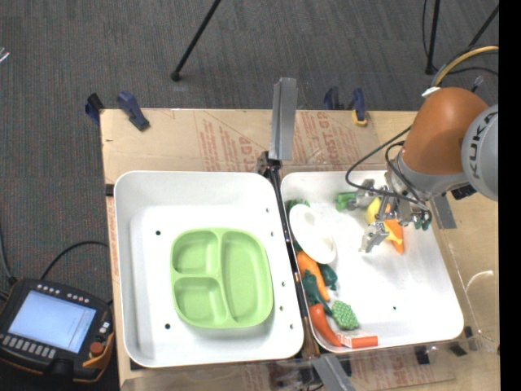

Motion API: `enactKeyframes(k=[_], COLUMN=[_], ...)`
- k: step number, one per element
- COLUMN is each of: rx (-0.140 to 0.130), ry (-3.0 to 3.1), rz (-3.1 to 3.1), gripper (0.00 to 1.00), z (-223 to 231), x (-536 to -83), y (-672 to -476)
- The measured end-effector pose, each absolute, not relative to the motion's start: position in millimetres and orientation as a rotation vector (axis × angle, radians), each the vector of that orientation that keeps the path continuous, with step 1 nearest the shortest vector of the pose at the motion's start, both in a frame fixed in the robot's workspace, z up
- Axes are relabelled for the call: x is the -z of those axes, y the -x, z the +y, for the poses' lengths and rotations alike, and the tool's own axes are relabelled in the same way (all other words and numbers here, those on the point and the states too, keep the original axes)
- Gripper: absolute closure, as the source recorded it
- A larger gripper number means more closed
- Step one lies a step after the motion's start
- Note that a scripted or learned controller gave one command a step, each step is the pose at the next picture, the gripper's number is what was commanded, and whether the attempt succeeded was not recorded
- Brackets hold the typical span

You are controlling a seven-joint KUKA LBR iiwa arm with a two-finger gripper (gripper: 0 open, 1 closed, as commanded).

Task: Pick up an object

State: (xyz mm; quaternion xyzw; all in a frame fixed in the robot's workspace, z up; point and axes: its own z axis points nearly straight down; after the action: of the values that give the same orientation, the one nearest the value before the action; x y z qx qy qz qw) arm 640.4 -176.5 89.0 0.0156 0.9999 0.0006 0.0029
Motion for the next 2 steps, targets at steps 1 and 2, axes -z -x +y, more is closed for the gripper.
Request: enactKeyframes(k=[1,2], rx=[-0.001,0.002], ry=[-0.045,-0.237], rz=[3.129,3.110], gripper=[1.00,1.00], z=[-175.9,-134.9], x=[-100.3,-242.8], y=[-642.2,-623.3])
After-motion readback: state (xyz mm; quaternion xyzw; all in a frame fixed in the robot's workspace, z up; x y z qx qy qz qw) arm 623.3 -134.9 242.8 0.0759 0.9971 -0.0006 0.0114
